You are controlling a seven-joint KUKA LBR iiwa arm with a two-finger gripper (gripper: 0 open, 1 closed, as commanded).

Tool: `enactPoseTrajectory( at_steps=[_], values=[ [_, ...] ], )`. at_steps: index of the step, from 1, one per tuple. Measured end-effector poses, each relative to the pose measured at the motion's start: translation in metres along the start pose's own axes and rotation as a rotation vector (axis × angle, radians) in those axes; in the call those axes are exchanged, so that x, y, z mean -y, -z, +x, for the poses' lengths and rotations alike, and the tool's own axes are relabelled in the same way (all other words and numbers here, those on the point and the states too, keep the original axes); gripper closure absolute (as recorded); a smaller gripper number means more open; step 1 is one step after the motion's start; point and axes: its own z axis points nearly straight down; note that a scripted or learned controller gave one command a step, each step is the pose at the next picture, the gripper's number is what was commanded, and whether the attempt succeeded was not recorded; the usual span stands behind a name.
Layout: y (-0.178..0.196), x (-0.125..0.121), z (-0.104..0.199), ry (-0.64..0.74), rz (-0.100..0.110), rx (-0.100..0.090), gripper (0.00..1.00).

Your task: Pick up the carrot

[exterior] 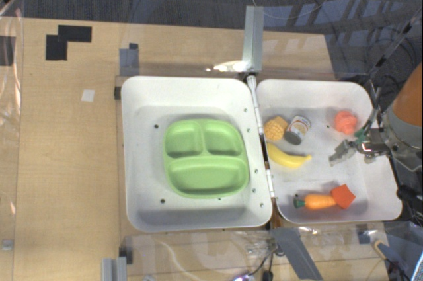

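The carrot (317,201), orange with a green stub at its left end, lies near the front of the right bin (377,210), touching an orange-red block (342,196) on its right. My gripper (345,150) hangs over the right side of that bin, above and to the right of the carrot and well apart from it. Nothing lies between its fingers.
The right bin also holds a banana (288,157), a corn cob (275,128), a small can (298,129) and a pink-red fruit (346,121). A green divided plate (205,157) sits in the left bin (142,141). A metal post (254,38) stands behind the bins.
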Motion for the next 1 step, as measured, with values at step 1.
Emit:
enactPoseTrajectory(
  at_steps=[1],
  values=[
    [0.0114,-0.0022,0.0007,0.006,-0.006,0.001,1.0]
  ],
)
